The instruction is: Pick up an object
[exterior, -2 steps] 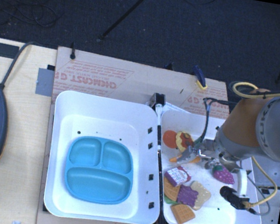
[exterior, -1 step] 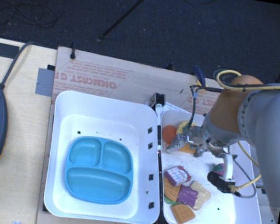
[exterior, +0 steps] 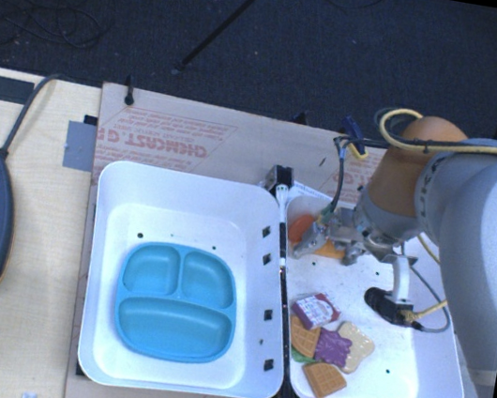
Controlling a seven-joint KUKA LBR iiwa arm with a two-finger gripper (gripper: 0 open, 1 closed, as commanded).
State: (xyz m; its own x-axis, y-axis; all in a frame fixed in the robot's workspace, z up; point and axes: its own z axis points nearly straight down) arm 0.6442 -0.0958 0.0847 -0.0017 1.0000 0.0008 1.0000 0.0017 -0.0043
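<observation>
A small orange object (exterior: 299, 227), rounded and partly hidden, lies in the far left corner of the right bin (exterior: 425, 387), close against the divider between the bins. The gripper (exterior: 331, 241) hangs just beside it, toward the bin's middle, apparently not around it; whether the pincer is apart or together I cannot tell. Toy food pieces (exterior: 328, 343) cluster at the bin's near side.
</observation>
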